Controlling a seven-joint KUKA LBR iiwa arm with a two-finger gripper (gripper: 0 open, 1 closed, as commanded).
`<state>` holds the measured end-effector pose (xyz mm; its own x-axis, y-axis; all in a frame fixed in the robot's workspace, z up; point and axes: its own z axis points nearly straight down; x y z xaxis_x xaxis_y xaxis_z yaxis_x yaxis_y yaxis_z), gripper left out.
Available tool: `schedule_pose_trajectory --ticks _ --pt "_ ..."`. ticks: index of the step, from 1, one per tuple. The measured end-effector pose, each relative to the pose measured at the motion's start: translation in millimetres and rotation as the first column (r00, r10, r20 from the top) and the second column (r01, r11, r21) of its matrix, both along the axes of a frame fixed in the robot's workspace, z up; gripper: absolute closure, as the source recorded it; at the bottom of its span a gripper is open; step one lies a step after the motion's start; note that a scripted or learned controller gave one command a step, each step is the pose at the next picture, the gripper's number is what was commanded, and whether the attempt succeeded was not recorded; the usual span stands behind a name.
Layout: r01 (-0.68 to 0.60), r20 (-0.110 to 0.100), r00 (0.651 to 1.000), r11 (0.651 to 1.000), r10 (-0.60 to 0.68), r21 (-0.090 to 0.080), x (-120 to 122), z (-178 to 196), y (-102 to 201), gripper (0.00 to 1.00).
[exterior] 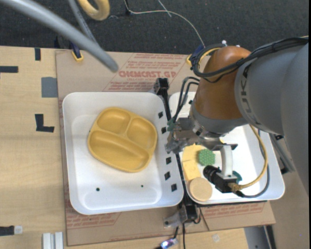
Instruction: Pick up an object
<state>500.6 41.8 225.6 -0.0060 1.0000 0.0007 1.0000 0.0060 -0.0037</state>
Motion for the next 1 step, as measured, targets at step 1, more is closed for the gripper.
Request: schedule_pose_trajectory --ticks 1 --pt "-0.001 0.001 1.0 1.0 0.001 0.0 3.1 -8.1 52.8 1.0"
